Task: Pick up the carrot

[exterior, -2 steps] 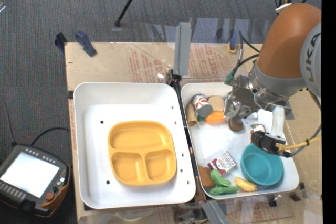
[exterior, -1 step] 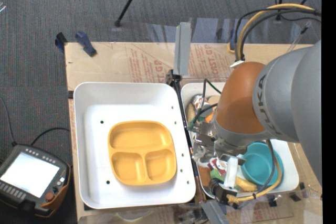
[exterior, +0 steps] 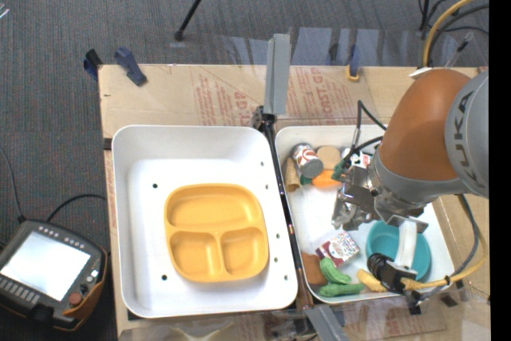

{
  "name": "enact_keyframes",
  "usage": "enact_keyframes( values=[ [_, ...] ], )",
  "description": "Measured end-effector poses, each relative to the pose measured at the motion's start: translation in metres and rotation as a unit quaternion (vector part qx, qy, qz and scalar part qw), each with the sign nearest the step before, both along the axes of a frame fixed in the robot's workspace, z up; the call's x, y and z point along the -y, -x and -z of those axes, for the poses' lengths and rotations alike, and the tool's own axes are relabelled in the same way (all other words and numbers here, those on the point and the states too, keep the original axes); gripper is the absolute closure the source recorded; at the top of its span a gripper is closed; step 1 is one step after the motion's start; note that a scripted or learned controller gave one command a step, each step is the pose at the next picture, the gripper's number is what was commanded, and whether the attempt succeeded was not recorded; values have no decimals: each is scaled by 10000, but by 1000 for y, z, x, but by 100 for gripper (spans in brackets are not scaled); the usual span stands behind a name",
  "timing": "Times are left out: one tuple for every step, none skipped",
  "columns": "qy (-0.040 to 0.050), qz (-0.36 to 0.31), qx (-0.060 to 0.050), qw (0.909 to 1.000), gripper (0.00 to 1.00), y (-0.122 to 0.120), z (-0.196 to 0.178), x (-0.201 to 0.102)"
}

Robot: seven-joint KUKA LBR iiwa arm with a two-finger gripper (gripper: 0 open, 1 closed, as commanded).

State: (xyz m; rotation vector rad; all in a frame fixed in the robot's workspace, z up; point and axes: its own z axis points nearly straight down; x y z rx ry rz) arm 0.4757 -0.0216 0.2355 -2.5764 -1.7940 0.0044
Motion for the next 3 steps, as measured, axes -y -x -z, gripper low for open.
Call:
enact_keyframes(
  values=[
    [0, 131, -35, 9999, 100, 2, 41, 68],
    [3, 1492, -6, 9888, 100, -46, -18, 120],
    [2, 1481, -18, 9890, 0, -45, -17, 120]
  ],
)
